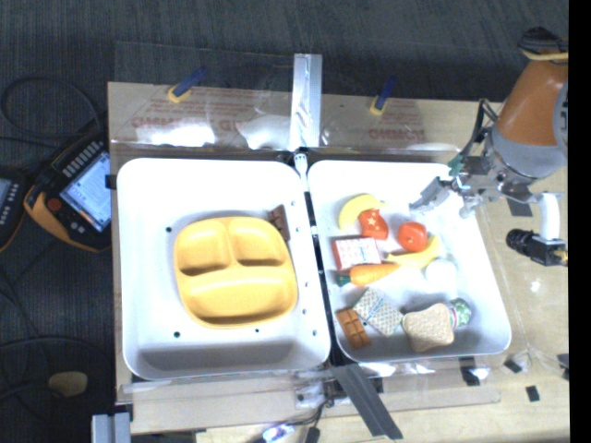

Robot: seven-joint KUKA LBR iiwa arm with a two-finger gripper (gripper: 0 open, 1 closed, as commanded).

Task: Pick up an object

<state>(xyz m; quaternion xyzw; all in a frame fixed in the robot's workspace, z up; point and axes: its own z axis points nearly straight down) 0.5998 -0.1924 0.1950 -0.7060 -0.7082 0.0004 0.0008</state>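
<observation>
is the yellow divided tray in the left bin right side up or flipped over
Right side up. The yellow tray lies flat in the left bin, with its three compartments facing up.

Off the desk's [517,340] left edge you've got an orange-and-black handheld pendant [76,199] lying on the dark carpet [277,17], cables trailing from it. Along the desk's far side, two blue-and-yellow clips [187,84] pin down a clear plastic sheet [231,109].
</observation>
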